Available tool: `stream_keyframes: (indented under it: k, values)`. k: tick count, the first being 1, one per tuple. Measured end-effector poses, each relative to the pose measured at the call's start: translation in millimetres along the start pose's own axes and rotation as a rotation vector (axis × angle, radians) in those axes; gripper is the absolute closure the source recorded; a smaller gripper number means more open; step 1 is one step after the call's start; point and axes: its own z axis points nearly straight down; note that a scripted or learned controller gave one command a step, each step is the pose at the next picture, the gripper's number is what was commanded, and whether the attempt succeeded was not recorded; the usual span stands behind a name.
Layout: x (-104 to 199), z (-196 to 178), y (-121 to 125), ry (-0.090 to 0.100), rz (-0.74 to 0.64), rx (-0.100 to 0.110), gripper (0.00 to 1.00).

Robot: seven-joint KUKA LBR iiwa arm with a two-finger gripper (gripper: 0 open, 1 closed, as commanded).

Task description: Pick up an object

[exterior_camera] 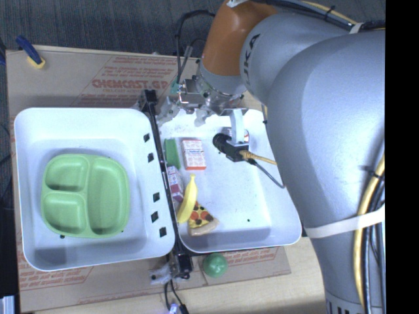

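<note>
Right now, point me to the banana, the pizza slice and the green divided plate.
banana (188,200): camera view, middle of its curved yellow body.
pizza slice (201,222): camera view, topped face near the crust.
green divided plate (86,194): camera view, ridge between its compartments.

"CHEMCAST" printed red on cardboard sheet (118,77)
</note>
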Motion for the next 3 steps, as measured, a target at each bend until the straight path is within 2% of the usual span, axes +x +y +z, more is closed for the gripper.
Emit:
stream_keyframes:
  k: [3]
  values:
    - [0.0, 0.0, 0.0, 0.0, 0.0, 0.0, 0.0]
